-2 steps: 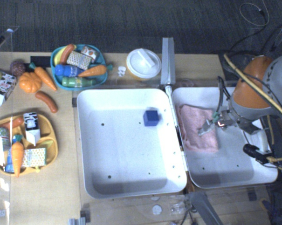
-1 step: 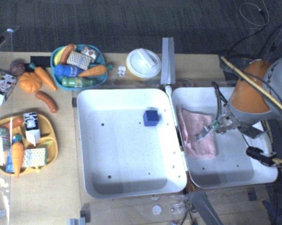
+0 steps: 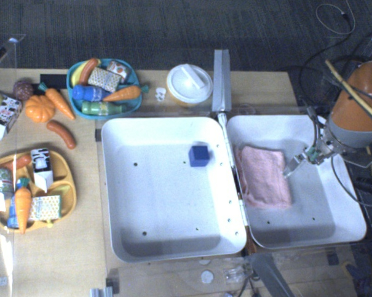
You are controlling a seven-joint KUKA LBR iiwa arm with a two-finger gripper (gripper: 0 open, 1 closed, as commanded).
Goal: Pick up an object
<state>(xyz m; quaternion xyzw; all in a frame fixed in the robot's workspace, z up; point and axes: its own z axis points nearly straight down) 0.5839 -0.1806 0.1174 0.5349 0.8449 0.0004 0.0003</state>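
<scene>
From above, the bench (image 3: 86, 266) carries two white bins side by side. A small blue cube (image 3: 200, 154) sits alone in the left bin (image 3: 134, 239), toward its upper right corner. A folded pink cloth (image 3: 263, 175) lies flat in the right bin (image 3: 337, 230), against that bin's left wall. The arm's fingers (image 3: 295, 164) hang over the right bin, just beside the cloth's right edge, tips pointing toward it; they look slightly parted and nothing sits between them. Toy food fills a blue bowl (image 3: 104, 88) and a yellow tray (image 3: 68, 199) at the far left.
</scene>
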